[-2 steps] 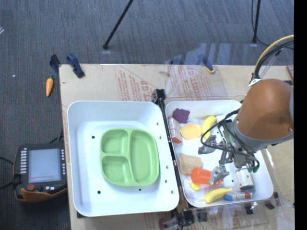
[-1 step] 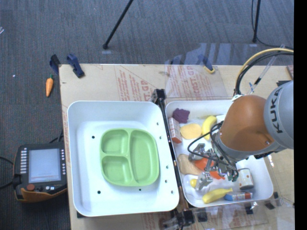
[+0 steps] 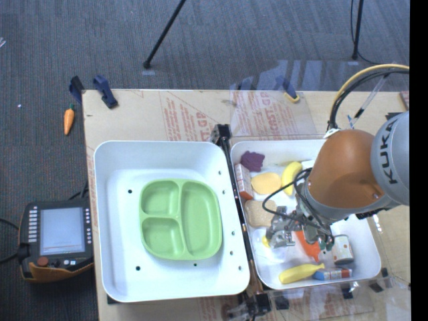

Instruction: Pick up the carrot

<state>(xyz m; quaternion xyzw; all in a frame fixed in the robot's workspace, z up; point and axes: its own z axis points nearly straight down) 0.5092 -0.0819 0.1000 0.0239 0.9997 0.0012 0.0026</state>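
Note:
An orange carrot [image 3: 308, 247] lies in the right bin [image 3: 371, 243], low and right of centre, partly covered by my arm. My gripper [image 3: 285, 235] hangs just to the carrot's left, low over the bin floor, under the orange wrist band [image 3: 342, 172]. Nothing shows as lifted off the floor of the bin. A second small carrot [image 3: 68, 120] lies on the dark floor, far left of the bench.
The right bin also holds a purple piece [image 3: 252, 160], a yellow banana [image 3: 290, 174], a pale yellow item [image 3: 266, 182], a tan slice [image 3: 255, 212], another yellow piece [image 3: 300, 273] and a white box [image 3: 342, 249]. The left bin [image 3: 110, 179] holds a green divided plate [image 3: 180, 218].

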